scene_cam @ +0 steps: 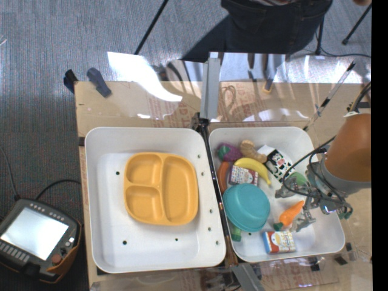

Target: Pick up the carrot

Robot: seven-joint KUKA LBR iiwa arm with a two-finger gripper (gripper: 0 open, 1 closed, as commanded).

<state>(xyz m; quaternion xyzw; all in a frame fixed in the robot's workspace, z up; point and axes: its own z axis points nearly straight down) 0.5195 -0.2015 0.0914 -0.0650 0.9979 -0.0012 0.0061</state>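
Right bin crowded. Carrot lies just beside the teal bowl on its left; small carton close below; gripper directly at its right end. Banana, milk carton and a green item fill the far half. Open floor only along the near-right corner. Left bin: yellow divided plate in the centre, bare white margin all round it.

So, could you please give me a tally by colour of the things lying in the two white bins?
Yellow: 2, divided plate, banana
Orange: 1, carrot
Teal: 1, bowl
Purple: 1, eggplant
Tan: 1, ginger-like piece
Black and white: 1, carton
Red and white: 2, packets
Total: 9
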